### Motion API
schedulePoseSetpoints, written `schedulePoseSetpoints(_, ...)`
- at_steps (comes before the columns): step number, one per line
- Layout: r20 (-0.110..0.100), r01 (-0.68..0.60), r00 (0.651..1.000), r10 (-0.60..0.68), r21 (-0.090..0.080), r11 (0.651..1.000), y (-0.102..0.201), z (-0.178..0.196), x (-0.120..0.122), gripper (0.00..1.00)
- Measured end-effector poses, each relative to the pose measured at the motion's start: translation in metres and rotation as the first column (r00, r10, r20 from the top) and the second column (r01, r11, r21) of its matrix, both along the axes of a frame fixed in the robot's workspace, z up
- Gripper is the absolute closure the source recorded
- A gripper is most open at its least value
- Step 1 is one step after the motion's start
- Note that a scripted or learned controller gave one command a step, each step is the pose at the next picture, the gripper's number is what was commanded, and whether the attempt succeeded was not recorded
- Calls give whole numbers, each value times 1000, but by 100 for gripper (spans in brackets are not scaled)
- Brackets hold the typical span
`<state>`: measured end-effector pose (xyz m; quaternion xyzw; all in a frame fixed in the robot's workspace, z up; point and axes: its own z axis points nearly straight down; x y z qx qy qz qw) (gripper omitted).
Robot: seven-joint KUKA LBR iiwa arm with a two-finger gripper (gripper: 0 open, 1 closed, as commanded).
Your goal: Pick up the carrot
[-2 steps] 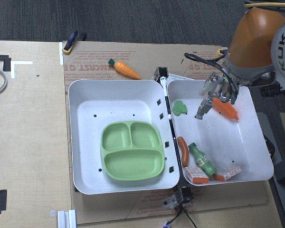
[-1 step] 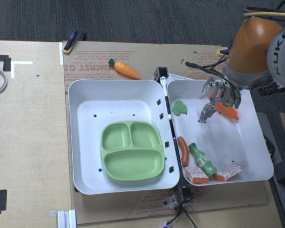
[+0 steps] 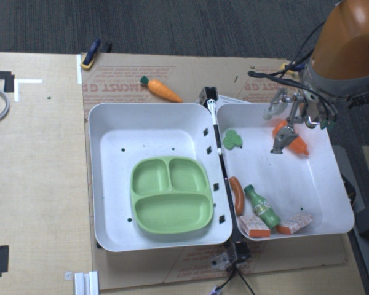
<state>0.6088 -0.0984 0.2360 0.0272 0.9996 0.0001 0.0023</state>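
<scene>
Front of right bin [image 3: 332, 183]: a bottle [image 3: 262, 206], sausage [image 3: 237, 195] and two snack pieces, all well apart from the action. Further back, gripper [image 3: 290, 129] hangs over an orange thing [image 3: 297, 142], prob a carrot, by the bin's back right; can't tell if it's gripped or just touched. Risks: orange thing could slip or roll w/ an off-centre pinch. Also a second carrot [image 3: 162, 89] lies outside on the cardboard [image 3: 129, 78] behind left bin [image 3: 111, 165], so target's ambiguous.
</scene>
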Motion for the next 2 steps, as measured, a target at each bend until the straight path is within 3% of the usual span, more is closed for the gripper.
schedulePoseSetpoints(1, -2, -385, 923, 385, 0, 923, -32, -58, 6, 0)
schedulePoseSetpoints(2, -1, -468, 884, 468, -1, 884, -48, -143, 16, 0)
